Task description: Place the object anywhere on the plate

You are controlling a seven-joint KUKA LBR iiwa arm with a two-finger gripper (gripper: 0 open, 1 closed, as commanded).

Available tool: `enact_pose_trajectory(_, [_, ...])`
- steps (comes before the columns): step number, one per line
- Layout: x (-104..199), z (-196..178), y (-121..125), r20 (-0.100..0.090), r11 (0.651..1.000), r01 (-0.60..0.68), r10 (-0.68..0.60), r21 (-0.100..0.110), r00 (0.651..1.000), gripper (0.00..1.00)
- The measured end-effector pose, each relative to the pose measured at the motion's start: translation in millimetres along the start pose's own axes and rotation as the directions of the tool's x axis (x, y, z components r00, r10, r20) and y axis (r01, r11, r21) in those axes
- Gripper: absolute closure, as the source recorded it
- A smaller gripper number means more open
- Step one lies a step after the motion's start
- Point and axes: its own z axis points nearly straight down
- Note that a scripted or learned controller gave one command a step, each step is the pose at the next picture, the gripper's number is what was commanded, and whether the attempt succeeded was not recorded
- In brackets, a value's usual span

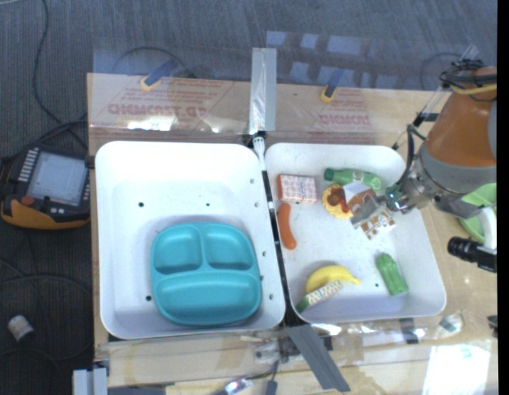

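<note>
While the arm reaches in from the right with its orange band above the wrist, the claw hangs low in the right bin, right over the cluster of toys at the back. Can I call the claw wide or narrow? No, I cannot tell; the metal blurs into the clutter under it, so I won't claim it holds anything.

Just beside the claw sits a yellow-and-red toy, touching or nearly touching it, and that looks like the likely target, though it's a judgement call. Behind it lies a green bottle along the back wall. To the left, a pink-and-white packet, and below that an orange carrot-like piece hugging the dividing wall. Toward the front, a banana with a label, and a green pickle-shaped piece well apart to its right.

Now the plate: the blue divided plate rests in the left bin, front half, and nothing lies on it. So the task stands at the start, as I read it: no object lifted, nothing carried, nothing placed. Everything is left to do: a firm grip, a lift, a carry across, a release.

What stands in the way? The crowding at the back, where neighbours could get nudged, and the raised rims between the two bins, which the load must clear.
</note>
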Motion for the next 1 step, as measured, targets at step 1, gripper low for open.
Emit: enact_pose_trajectory(1, [-8.5, 49.0, -1.4, 0.005, 0.998, -0.063, 0.063, 0.004, 0.998, 1.0])
